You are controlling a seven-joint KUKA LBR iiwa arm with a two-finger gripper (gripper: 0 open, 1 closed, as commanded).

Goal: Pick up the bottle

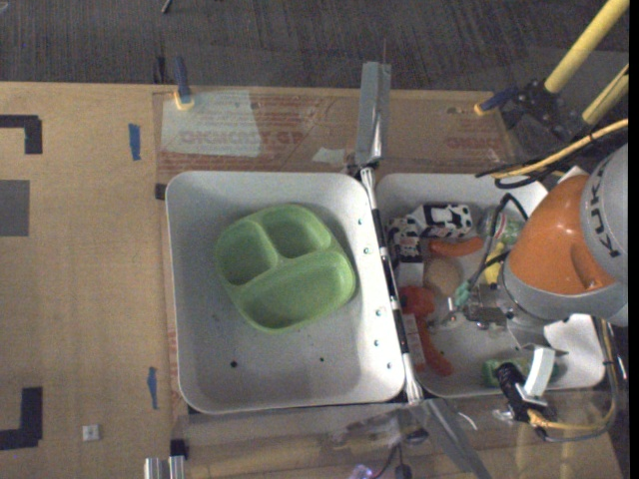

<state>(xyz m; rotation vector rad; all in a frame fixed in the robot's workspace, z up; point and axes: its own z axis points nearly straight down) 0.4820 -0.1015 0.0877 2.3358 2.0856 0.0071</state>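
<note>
My arm hangs over the right bin, hiding most of its clutter; can't pick out the bottle or the claw's state. Green divided plate sits alone in the left bin.

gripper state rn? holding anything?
Gripper: cannot be told. It is low in the right bin among the items, and the arm blocks the view from above.
</note>
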